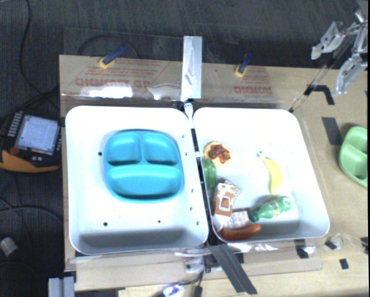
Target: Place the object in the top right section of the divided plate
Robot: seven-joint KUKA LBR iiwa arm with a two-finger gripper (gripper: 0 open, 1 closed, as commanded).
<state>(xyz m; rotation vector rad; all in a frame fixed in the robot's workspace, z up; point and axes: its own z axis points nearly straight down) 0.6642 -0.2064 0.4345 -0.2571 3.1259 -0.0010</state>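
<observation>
I'm idling my gripper (348,49) at far right, grip state unreadable, objects lying down-left in the right bin (309,166), plate (145,164) further left.

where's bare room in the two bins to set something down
In the left bin, bare floor rings the blue divided plate, widest along the near wall. In the right bin, the far half and the strip right of the banana lie bare. It is crowded at the near-left corner, around the green bottle and hot dog.
</observation>
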